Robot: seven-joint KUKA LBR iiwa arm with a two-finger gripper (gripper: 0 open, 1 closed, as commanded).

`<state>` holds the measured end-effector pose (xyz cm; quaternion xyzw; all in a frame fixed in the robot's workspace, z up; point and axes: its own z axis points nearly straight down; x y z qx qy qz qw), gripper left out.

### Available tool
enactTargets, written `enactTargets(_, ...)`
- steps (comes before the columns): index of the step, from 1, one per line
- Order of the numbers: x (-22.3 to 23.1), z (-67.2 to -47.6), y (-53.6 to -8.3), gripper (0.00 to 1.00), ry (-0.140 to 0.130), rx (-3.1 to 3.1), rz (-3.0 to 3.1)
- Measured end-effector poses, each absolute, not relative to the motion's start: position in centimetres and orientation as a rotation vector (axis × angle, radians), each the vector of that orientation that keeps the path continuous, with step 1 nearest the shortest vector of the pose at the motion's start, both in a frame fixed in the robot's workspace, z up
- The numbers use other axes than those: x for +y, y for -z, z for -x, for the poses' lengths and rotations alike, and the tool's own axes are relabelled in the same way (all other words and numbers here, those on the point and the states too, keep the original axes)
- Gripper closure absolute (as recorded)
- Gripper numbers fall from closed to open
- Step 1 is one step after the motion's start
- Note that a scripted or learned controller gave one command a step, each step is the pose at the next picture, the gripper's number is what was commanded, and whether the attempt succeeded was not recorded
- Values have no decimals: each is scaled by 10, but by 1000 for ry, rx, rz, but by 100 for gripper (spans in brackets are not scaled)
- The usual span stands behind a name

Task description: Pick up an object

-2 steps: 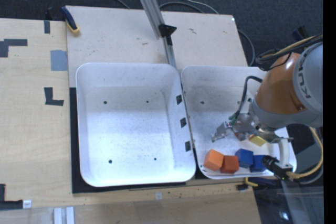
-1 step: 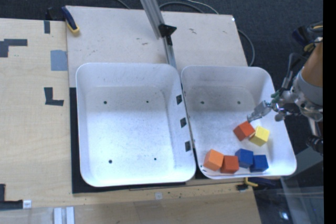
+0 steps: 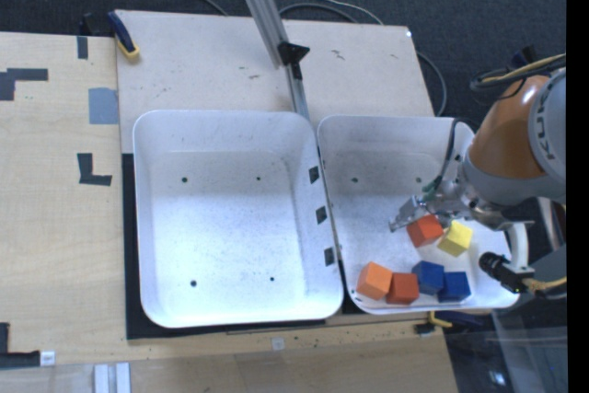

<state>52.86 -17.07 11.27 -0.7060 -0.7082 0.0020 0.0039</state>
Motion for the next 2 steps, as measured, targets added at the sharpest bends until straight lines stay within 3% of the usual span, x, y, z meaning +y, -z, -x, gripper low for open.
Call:
enactTargets(1,-172,-530,-126,100,-2,-2221,2216)
enactTargets(2,-95,-489,-99,100,6,-2229,2223)
